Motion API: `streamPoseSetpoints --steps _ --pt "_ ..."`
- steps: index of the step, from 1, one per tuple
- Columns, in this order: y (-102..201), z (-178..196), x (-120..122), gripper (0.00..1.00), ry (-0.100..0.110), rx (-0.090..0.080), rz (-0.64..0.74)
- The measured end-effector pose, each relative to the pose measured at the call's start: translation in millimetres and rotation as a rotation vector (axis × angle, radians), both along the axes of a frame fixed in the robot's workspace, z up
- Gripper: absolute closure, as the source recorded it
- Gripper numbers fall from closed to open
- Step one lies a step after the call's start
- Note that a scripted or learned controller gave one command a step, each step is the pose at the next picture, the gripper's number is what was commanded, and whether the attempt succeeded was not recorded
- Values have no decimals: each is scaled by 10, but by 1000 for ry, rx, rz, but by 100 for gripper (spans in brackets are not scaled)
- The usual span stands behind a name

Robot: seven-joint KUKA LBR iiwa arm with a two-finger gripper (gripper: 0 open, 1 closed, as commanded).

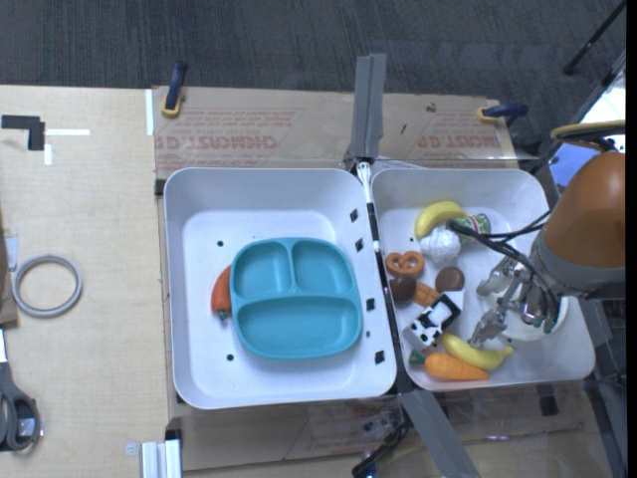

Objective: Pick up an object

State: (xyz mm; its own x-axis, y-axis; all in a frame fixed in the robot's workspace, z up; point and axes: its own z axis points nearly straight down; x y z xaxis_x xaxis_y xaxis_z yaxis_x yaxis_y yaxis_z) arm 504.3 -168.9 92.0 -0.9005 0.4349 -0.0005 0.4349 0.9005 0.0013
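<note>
- Orange carrot (455, 367) lies nearest the lens, at the near edge of the right bin (518, 182), with a yellow banana (476, 351) resting just behind and touching it.
- Claw (495, 317) hangs low over the right bin, just above the near banana's far end; fingers look spread apart with nothing between them.
- Arm comes in from the right, orange band (594, 212) above the wrist.
- Other pieces in the right bin: a black-and-white block (435, 319) beside the banana, a brown pretzel (404, 263), a dark round piece (449, 278), a white lump (439, 240) and a second banana (436, 215) toward the far wall, a green-marked can (482, 224) beside it.
- Left bin (189, 267) holds a teal divided plate (296, 297); an orange thing (221, 293) pokes out from under its left edge.
- Worktop (80, 197) to the left carries a grey tape ring (45, 285).
</note>
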Motion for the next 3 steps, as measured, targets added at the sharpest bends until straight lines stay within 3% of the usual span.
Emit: streamPoseSetpoints --steps 1,2,3 --pt "0 94 14 100 -3 -2 3" --pt "476 878 -7 100 -1 -2 -393" --pt "1101 992 -262 100 2 -2 -395"
